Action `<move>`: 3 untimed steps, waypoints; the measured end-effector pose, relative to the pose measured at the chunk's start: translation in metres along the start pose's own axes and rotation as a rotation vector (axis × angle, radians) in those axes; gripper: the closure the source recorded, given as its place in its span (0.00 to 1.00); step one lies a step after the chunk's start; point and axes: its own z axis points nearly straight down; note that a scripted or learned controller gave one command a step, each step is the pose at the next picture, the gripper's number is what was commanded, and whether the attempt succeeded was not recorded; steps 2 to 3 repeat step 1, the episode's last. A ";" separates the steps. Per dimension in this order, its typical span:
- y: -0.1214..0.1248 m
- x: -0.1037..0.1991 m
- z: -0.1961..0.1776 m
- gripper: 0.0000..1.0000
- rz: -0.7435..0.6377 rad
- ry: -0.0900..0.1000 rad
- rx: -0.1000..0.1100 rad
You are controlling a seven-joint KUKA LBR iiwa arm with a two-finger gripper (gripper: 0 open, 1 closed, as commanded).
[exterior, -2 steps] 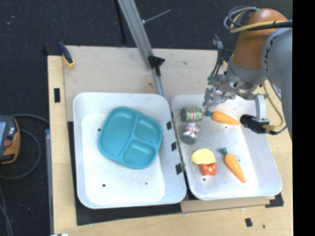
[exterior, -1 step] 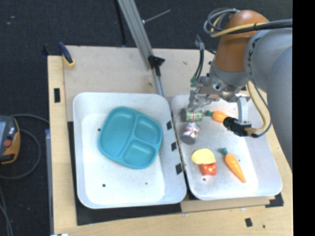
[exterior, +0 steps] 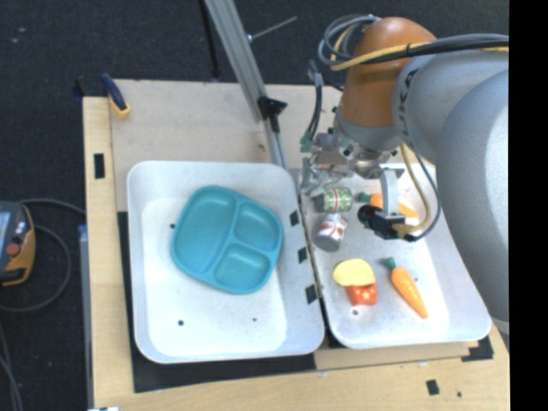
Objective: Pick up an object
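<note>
Hand (exterior: 324,178) sits low at the right bin's (exterior: 445,324) upper-left corner, just above a small green can (exterior: 336,199); grip state: cannot tell, wrist blocks it. Likely lining up on the can, which lies on its side near the divider, green label, metal ends. Silver cup (exterior: 330,231) just below. Toy carrot (exterior: 408,291) and yellow-red toy (exterior: 357,281) further down. Blue divided plate (exterior: 227,240) in left bin (exterior: 154,315).
</note>
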 end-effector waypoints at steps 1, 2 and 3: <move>0.000 0.057 0.000 1.00 -0.001 0.000 -0.001; 0.000 0.057 0.000 1.00 -0.001 0.000 -0.001; 0.000 0.057 0.000 1.00 -0.001 0.000 -0.001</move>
